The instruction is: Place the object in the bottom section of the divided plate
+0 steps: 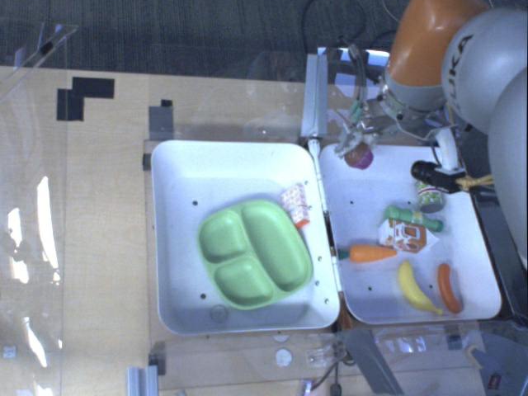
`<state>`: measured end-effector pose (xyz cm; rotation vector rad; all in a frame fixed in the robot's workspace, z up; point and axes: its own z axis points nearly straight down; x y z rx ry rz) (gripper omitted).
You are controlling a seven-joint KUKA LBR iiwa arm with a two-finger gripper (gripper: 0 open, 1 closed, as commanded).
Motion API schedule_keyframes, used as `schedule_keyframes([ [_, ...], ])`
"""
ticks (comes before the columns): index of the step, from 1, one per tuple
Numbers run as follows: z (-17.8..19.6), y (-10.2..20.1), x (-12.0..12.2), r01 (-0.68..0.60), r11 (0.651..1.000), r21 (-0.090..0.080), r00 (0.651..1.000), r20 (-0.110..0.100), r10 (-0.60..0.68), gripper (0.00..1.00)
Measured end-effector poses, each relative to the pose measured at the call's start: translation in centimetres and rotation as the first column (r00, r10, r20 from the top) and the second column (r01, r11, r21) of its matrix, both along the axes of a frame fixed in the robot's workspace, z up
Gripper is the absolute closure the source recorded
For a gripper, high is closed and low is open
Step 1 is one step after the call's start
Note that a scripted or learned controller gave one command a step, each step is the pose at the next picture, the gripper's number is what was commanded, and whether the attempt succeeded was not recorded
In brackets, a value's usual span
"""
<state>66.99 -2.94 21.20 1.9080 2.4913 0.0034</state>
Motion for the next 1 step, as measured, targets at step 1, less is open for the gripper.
schedule_keyframes([
  [1, -3.08, 2.1, -7.56, -0.039, 0.999, 0.001, 0.999, -0.006, 0.039, 1.0],
])
